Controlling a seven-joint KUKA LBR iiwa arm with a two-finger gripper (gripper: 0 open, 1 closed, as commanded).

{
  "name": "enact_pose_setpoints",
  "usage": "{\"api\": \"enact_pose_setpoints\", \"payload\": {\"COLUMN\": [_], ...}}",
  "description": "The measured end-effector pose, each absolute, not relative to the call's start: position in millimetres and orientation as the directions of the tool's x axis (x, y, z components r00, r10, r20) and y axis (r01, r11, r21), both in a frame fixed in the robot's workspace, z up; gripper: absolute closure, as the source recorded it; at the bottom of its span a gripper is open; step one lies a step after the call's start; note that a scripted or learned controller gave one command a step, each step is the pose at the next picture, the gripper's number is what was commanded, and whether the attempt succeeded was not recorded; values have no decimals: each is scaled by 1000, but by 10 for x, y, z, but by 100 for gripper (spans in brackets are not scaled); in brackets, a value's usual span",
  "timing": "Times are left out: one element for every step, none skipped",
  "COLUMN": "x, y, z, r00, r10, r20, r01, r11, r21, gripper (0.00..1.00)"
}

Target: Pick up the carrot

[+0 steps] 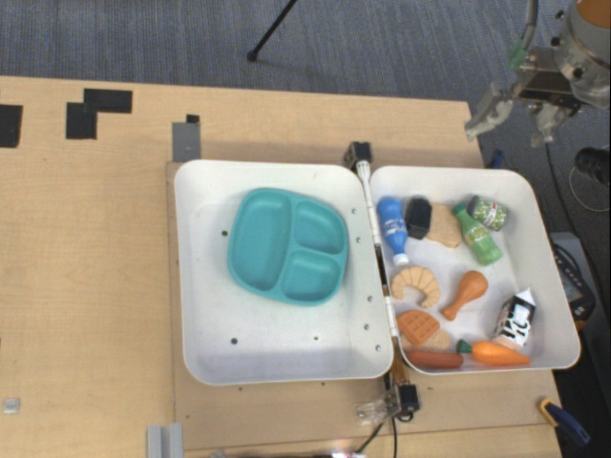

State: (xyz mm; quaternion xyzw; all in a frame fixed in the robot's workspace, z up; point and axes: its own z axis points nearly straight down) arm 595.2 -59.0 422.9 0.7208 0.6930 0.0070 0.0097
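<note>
Your gripper (pixel 516 113) hangs beyond the right bin's (pixel 535 194) far corner, fingers spread and holding nothing. The carrot (pixel 498 354) lies against the near wall, touching the sausage (pixel 434 359) and just beside the milk carton (pixel 516 319). Expect a finger to strike the wall or catch a neighbour.

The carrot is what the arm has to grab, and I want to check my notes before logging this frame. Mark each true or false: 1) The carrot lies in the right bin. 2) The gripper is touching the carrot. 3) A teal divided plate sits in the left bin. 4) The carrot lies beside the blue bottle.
1) True: the carrot lies at the near edge of the right bin.
2) False: the gripper hangs above the bin's far corner, away from the carrot.
3) True: the teal plate sits in the left bin.
4) False: the blue bottle lies far off; a milk carton and sausage flank the carrot.
</note>
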Motion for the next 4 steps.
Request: {"api": "enact_pose_setpoints", "payload": {"x": [5568,4940,5354,5319], "y": [-404,-45,-369,-452], "z": [3128,1917,1442,1385], "r00": [97,-66,-15,-13], "r10": [995,998,1000,999], "r20": [0,2,23,40], "r01": [995,998,1000,999], "r11": [-97,66,14,11], "r21": [-4,-6,27,46], "gripper": [0,0,0,0]}}
